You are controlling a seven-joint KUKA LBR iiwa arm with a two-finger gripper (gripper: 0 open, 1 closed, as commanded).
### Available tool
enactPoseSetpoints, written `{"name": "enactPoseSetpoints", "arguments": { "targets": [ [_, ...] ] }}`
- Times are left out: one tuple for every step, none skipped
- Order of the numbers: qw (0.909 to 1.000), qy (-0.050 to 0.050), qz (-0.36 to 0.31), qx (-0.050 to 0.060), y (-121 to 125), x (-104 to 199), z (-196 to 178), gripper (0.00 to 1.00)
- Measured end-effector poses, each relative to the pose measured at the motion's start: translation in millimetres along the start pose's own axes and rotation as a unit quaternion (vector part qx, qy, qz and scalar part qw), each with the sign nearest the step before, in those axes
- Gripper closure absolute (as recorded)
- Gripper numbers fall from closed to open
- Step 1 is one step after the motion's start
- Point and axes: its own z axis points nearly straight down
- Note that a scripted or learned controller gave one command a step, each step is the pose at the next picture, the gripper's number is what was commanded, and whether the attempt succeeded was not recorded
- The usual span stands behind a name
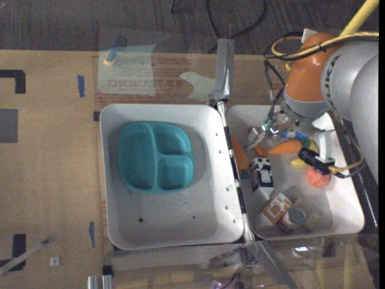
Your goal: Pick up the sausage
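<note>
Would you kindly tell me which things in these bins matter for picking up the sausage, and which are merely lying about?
For the job:
- tool, over the right bin
- sausage, probably the orange-brown piece along that bin's left wall

Lying about:
- teal plate in the left bin
- carrot
- black-and-white carton
- brown box
- can
- pink toy

The sausage (239, 153) is lying in the right bin (346, 218), an orange-brown, elongated piece stretching lengthwise along that bin's left wall, just beside the rim, near the bin's upper half.
</note>
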Motion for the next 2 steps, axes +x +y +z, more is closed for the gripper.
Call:
{"name": "enactPoseSetpoints", "arguments": {
  "targets": [
    [1.0,-0.007,-0.001,-0.007,2,-3,-12,1.0],
    [0.9971,-0.007,-0.075,-0.013,49,92,-97,1.0]
  ]
}}
